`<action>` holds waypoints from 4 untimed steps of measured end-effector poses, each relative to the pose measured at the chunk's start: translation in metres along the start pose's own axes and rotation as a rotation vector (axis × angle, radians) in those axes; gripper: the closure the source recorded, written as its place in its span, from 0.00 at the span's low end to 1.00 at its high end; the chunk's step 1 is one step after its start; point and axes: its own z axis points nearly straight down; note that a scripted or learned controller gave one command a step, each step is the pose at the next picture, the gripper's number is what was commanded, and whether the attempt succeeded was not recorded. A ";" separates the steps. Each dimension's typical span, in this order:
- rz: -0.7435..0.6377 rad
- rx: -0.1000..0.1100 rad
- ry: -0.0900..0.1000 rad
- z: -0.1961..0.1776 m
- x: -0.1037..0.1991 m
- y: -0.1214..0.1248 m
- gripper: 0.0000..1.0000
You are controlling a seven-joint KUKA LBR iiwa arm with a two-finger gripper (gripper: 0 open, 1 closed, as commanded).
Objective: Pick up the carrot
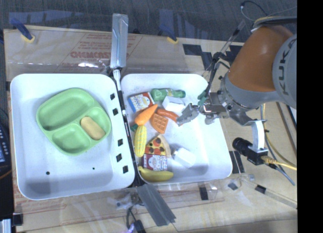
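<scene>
The carrot [146,114] is orange with a green end. It lies slanted in the right bin [214,146], near that bin's left wall, between a small carton [139,100] and an orange waffle-like piece [160,122]. My gripper [187,115] hangs over the middle of the right bin, to the right of the carrot and apart from it, with the waffle piece lying between them. Nothing shows in its grasp.
The right bin also holds a green bottle [167,94], a corn cob [140,140], a pizza slice [158,146], a banana [156,175], a red box [155,162] and white pieces [183,156]. In the left bin [30,176], a green divided plate [60,110] carries a tan food piece [93,127].
</scene>
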 end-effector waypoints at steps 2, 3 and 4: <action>-0.021 0.002 0.000 0.073 0.053 0.045 0.00; -0.103 0.002 0.000 0.135 0.043 0.064 0.00; -0.127 -0.004 -0.001 0.072 0.060 0.060 0.00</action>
